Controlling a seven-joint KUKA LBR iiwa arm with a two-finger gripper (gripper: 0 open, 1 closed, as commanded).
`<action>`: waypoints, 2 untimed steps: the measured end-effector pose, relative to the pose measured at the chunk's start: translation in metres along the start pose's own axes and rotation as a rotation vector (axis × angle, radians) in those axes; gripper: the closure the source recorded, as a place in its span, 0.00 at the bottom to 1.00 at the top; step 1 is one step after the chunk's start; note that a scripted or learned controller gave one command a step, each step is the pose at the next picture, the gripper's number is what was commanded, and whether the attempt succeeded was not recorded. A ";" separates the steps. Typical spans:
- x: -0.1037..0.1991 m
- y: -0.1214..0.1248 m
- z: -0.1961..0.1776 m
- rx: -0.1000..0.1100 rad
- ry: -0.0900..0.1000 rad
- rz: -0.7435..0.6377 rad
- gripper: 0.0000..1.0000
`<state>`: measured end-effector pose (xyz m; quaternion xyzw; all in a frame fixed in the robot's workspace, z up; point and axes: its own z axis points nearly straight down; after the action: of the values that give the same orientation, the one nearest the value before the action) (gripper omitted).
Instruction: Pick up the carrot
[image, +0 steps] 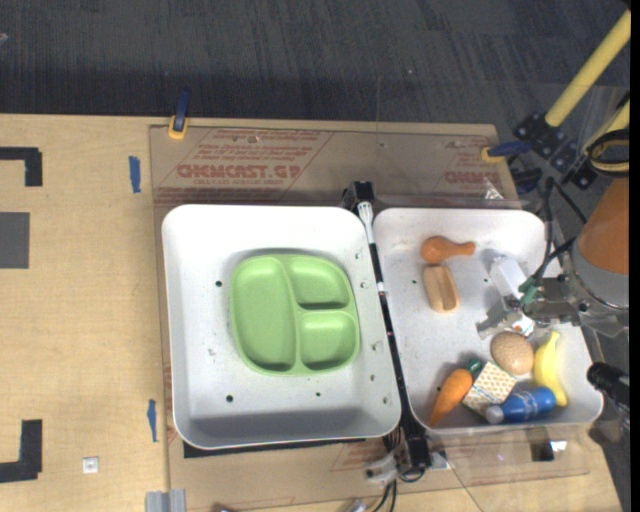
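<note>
The carrot lay in the right bin, near its front edge, tilted with the orange tip toward the front left and the green top up against a patterned carton. That corner was crowded: an egg sat just behind the carton, a banana stood along the right wall, and a blue bottle lay at the front, touching the carton. The clutter likely gathered there because loose things in a shallow bin drift to the walls and to each other. Farther back, well apart from this group, lay a brown drumstick-shaped piece and a bread roll, each with bare bin floor around it.

The left bin held a green divided plate at its middle, probably as a place to set things down later.

The gripper hung over the right side of the right bin, behind the egg. Whether the fingers were spread or closed could not be told; the metal parts there were blurred and overlapped a pale object. Nothing could be seen held in it.

The carrot lay forward and to the left of the gripper, apart from it, with the egg and carton between. Its left flank faced open floor, so I judged an approach from that side the cleaner one.
</note>
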<state>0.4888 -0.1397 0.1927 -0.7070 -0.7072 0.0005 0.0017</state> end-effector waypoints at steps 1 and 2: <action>0.042 -0.007 0.098 -0.008 -0.003 -0.200 0.00; 0.043 -0.006 0.089 -0.013 -0.005 -0.199 1.00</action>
<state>0.4825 -0.0968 0.1040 -0.6332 -0.7740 -0.0023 -0.0045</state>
